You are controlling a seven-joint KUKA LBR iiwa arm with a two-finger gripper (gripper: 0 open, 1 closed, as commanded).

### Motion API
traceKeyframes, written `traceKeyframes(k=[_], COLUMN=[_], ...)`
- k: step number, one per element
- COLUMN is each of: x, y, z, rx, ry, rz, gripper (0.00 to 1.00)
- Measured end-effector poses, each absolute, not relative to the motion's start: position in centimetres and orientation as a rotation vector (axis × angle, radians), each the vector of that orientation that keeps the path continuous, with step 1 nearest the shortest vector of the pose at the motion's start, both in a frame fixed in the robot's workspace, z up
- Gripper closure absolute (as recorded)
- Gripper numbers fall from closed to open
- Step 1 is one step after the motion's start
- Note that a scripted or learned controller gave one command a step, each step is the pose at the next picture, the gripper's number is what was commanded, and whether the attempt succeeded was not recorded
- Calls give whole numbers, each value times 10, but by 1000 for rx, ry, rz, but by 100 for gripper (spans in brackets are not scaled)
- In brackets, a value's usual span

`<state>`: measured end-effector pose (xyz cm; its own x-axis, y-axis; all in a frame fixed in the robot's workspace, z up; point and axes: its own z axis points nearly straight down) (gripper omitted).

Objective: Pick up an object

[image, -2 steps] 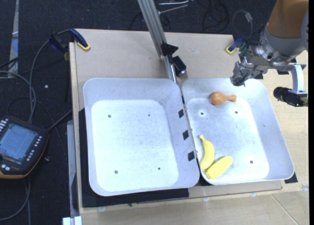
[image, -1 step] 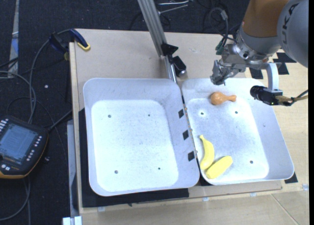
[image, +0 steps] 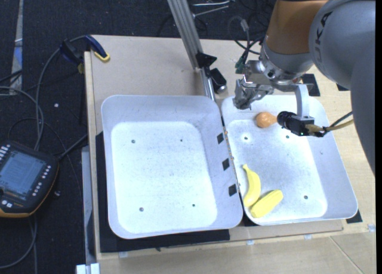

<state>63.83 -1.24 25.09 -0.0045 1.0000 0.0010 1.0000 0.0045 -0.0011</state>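
Two objects lie in the right bin (image: 316, 165). A small round orange ball (image: 264, 119) rests near the bin's back edge. A yellow banana-like piece (image: 258, 195) lies at the front left corner of that bin. My gripper (image: 243, 101) hangs at the back left of the right bin, just left of and slightly behind the orange ball. Nothing shows between its fingers.
The left bin (image: 119, 117) lies beside the right one, with a raised divider edge (image: 225, 147) between them. A slanted metal pole (image: 185, 22) rises behind the bins. A black clip-like part (image: 298, 123) hangs from the wrist by the ball. A handheld pendant (image: 21, 177) sits far left.
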Motion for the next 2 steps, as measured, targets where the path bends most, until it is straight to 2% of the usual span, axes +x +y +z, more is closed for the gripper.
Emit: traceKeyframes(k=[2], x=[628], y=[97], z=[234], rx=[-2215], ry=[-2225], rz=[1], gripper=[100])
